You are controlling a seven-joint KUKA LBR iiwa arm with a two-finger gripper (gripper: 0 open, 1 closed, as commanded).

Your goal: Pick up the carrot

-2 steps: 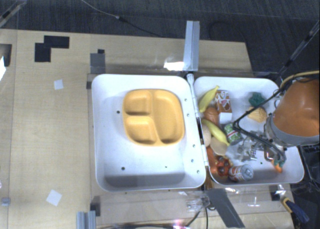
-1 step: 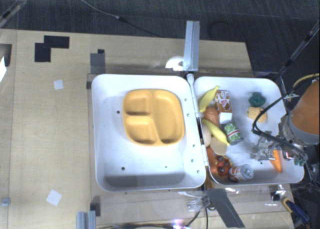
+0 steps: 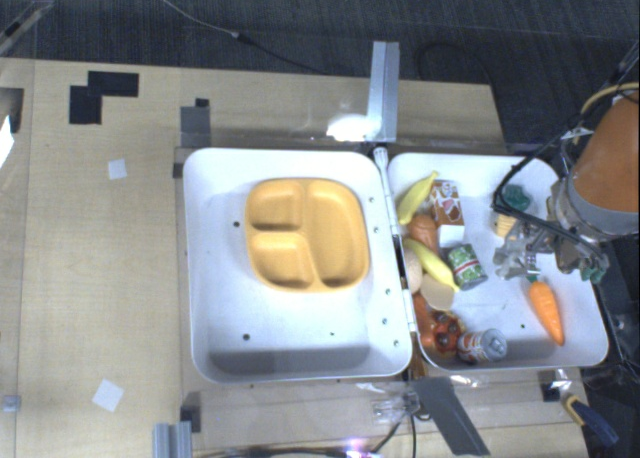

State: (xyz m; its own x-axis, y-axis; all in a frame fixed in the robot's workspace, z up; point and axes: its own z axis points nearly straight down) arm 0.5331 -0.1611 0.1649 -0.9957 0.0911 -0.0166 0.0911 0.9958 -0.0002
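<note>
We saw the carrot (image 3: 546, 311) lying free in the right bin (image 3: 600, 351) just below the gripper (image 3: 520, 256), whose jaws we could not tell were open or closed, and judged a descent might miss or nudge it away.

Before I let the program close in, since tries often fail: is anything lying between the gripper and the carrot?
Nothing visible does. The gripper hangs over the right bin, and the carrot lies just below it in the camera view on bare bin floor. The green can and the bananas sit further left.
</note>
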